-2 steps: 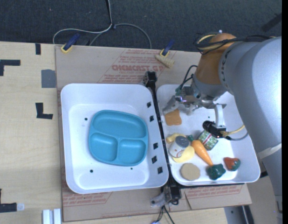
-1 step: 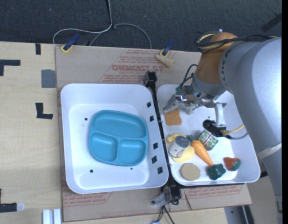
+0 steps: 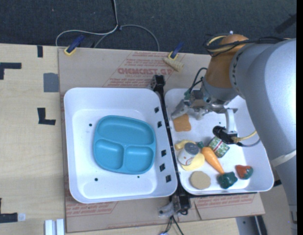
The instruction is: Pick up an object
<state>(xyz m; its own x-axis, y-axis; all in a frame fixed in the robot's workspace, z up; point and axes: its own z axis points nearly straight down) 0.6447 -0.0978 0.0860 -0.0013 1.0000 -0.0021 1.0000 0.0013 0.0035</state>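
Right bin (image 3: 259, 155) holds a cluster of toy food: orange-brown slab (image 3: 182, 124) near its left wall, carrot (image 3: 212, 159) lying diagonally mid-bin, small can (image 3: 219, 146) with green label touching the carrot's top end, yellow piece (image 3: 189, 156) with a grey round bit on it left of the carrot, tan disc (image 3: 200, 180) at the front, dark green lump (image 3: 227, 179) beside it, red-and-green piece (image 3: 243, 171) at the front right. Claw (image 3: 193, 106) hangs over the back left of this bin, just above the slab; nothing visibly in it, and its opening can't be made out, cables and wrist clutter the spot. Left bin (image 3: 78, 146) holds a blue divided tray (image 3: 124, 145), three compartments. Both bins sit on a cardboard sheet (image 3: 137, 70) on the worktop (image 3: 24, 146); red print on the cardboard reads roughly "CHEMCAST", the rest too faint. Can label unreadable. Grey arm (image 3: 269, 97) covers the bin's back right corner and is cut off at the frame edge.
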